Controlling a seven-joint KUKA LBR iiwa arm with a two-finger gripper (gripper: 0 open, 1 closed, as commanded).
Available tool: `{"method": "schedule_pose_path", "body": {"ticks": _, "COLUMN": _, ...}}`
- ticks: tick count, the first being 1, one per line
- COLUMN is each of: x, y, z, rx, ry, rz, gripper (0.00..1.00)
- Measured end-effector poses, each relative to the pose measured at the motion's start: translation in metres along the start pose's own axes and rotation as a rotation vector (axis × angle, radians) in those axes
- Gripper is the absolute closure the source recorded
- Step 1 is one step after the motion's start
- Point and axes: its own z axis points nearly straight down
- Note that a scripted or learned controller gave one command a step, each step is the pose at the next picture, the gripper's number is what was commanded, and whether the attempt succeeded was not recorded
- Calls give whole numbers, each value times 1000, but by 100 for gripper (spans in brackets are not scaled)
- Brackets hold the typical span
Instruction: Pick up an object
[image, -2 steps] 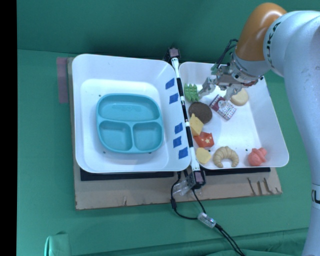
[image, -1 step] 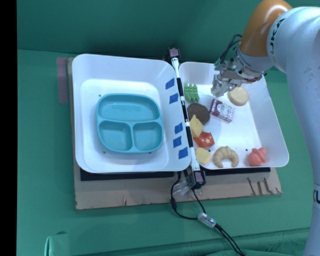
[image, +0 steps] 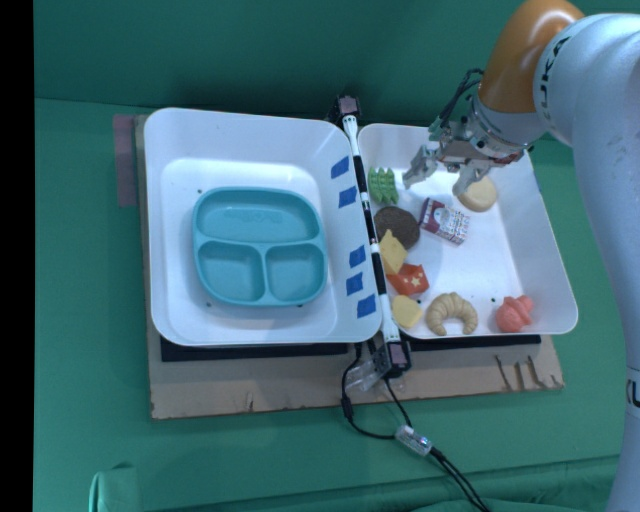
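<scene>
My gripper (image: 440, 178) hangs over the back of the right bin (image: 540, 250), its two fingers spread apart and open. A pale yellow round piece (image: 480, 195) lies right at the right fingertip, beside it rather than between the fingers. Just below the gripper is a red and white carton (image: 444, 221). A green ridged piece (image: 382, 184) sits to the left of the left finger. Further forward lie a brown patty (image: 396, 222), a yellow wedge (image: 392, 250), a red piece (image: 411, 281), a croissant (image: 452, 313) and an orange-pink piece (image: 514, 314).
The left bin (image: 170, 140) holds a teal three-compartment plate (image: 260, 246). A black and white divider bar (image: 362, 215) with blue tape runs between the bins. A small pale yellow chunk (image: 406, 312) lies near the right bin's front left corner. Cables trail off the bench front.
</scene>
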Motion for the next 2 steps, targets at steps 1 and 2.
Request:
{"method": "schedule_pose_path", "body": {"ticks": 1, "x": 6, "y": 31, "z": 17, "rx": 15, "ry": 7, "rz": -10, "gripper": 0}}
{"method": "schedule_pose_path", "body": {"ticks": 2, "x": 6, "y": 46, "z": 18, "rx": 37, "ry": 9, "rz": -14, "gripper": 0}}
